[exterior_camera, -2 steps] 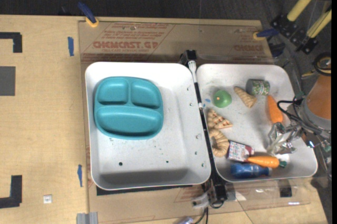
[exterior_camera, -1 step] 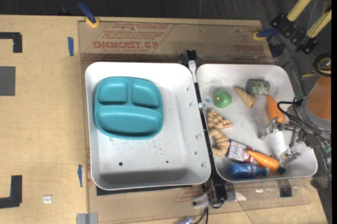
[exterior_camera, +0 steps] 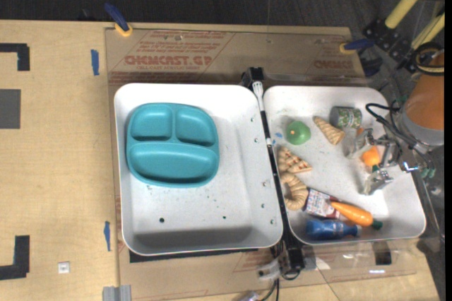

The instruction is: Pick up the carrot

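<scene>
My gripper (exterior_camera: 378, 176) hangs low over the right bin (exterior_camera: 409, 218); whether it is spread I cannot tell; the carrot (exterior_camera: 351, 212) lies near the front wall, just above a blue bottle (exterior_camera: 330, 228).

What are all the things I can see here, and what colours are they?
bins: two, white, side by side on the bench
divided plate: one, teal, in the left bin
carrot: one, orange, near front of the right bin
green ball: one, green, right bin by the divider
cone: one, tan, right bin, towards the back
blue item: one, blue, front edge of the right bin
arm: one, grey with orange band, right side
jaws: silver, over the right bin
</scene>
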Controlling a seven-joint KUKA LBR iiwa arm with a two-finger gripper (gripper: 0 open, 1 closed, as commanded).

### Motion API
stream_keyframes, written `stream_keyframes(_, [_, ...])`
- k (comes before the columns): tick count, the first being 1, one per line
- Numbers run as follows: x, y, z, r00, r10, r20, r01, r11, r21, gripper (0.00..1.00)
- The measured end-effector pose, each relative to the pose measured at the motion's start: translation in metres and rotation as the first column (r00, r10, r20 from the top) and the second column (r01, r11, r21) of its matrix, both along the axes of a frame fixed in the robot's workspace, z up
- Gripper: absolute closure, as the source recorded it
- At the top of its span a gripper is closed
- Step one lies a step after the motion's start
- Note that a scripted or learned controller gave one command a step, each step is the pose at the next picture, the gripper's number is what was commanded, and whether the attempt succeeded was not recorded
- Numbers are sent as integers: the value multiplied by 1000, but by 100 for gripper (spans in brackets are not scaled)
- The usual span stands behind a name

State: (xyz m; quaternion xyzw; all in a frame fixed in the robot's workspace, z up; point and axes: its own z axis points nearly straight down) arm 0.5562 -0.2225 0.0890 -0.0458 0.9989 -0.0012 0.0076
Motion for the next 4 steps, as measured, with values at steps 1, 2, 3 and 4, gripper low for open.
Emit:
stream_keyframes(1, [4, 0, 14, 1000, 0, 14, 0, 1000, -3, 100])
stream_keyframes(2, [37, 47, 67, 994, 108, -1, -108, 994, 0, 100])
stream_keyframes(3, [36, 46, 65, 994, 107, -5, -107, 994, 2, 0])
stream_keyframes(4, [42, 21, 26, 998, 58, -2, -58, 998, 0, 0])
